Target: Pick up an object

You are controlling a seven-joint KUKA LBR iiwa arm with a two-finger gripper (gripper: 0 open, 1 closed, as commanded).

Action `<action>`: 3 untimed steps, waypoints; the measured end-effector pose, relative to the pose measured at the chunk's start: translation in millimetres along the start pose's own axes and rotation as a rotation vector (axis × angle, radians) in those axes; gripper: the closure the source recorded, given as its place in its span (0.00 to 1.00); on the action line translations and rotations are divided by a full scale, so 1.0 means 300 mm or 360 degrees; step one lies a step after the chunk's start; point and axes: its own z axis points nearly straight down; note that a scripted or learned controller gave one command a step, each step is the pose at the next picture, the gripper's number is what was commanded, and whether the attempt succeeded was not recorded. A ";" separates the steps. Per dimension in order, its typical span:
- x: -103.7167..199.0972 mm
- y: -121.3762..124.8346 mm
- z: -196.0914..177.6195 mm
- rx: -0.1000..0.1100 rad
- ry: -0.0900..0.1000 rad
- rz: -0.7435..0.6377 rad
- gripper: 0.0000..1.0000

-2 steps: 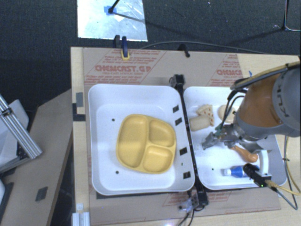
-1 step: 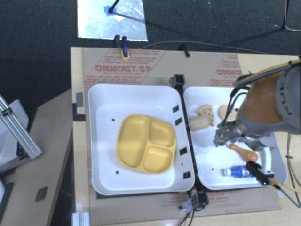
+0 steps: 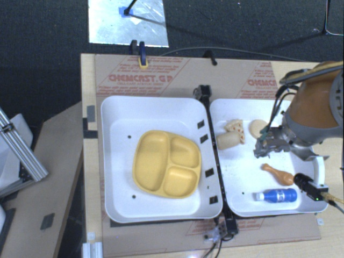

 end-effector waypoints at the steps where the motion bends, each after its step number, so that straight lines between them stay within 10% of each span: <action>1: 0.016 0.037 -0.187 -0.0002 0.0001 -0.0004 1.00; 3: 0.196 0.097 -0.334 0.0004 0.0003 -0.0010 1.00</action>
